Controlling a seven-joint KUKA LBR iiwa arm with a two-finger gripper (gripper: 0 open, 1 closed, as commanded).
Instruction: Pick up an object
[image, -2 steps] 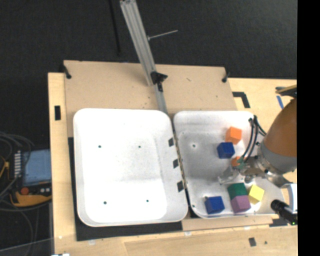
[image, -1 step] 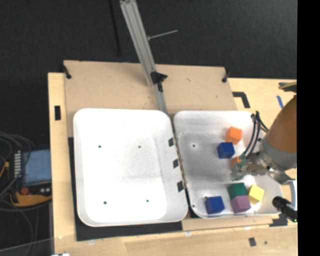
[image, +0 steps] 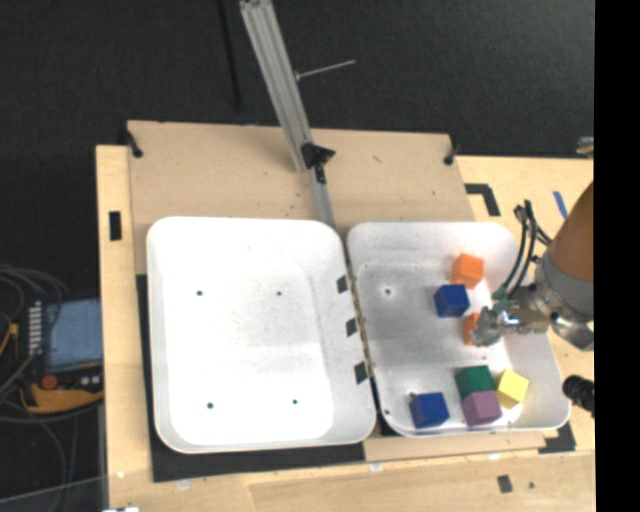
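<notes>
Step in hand: approach to a grasp. The gripper (image: 487, 327) is low in the right bin (image: 400, 262), at an orange block (image: 469, 328) partly hidden at its 9 o'clock. A blue cube (image: 452, 300) lies just beside, at 11 o'clock. Finger opening cannot be told. Judged next: close on the block, then lift straight up.

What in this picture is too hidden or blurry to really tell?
- Gripper: small and blurred in the camera view; open or shut is unclear.
- Orange piece beside it: mostly covered by the gripper, so its shape and any grip are uncertain.
- Arm: cut off by the right edge.
</notes>
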